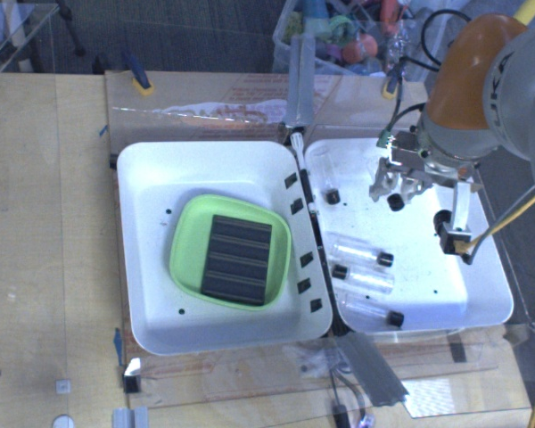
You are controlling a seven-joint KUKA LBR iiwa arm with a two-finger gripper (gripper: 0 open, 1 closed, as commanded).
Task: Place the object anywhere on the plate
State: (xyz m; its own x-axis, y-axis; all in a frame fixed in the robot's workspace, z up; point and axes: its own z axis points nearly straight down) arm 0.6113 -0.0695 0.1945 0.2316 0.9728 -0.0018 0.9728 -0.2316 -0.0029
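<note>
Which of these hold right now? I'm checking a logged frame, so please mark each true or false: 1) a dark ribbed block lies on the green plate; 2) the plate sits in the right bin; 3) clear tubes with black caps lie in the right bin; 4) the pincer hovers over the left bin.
1) True: the dark ribbed block lies on the green plate.
2) False: the plate sits in the left bin.
3) True: clear tubes lie in the right bin.
4) False: the pincer is over the right bin.

dark block [238, 259] covering plate [184, 239], rim bare
</note>
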